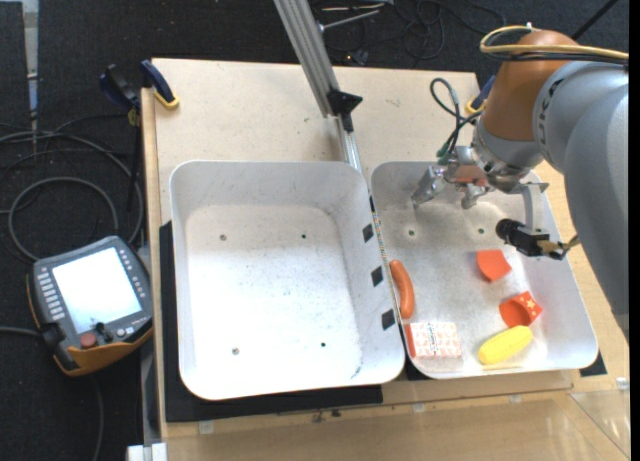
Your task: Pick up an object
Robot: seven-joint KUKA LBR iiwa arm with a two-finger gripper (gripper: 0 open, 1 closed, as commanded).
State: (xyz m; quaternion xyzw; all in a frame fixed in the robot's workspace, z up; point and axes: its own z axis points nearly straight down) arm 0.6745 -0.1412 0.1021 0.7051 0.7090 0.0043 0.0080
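My gripper [445,191] hangs over the far part of the right bin [450,259], its two fingers spread open with nothing between them. Nearer the front of that bin lie an orange sausage [403,287] by the left wall, an orange block [493,265], a red-orange block [521,308], a yellow banana-shaped piece [505,345] and a white box with red print [434,339]. All of them sit well in front of the gripper, apart from it.
The left bin [270,269] stands beside the right one, their walls touching. A slanted metal rail [310,44] comes down to the bins' far junction. A teach pendant [90,299] lies off the bench at left; a blue and yellow clamp [150,81] grips its far-left corner.
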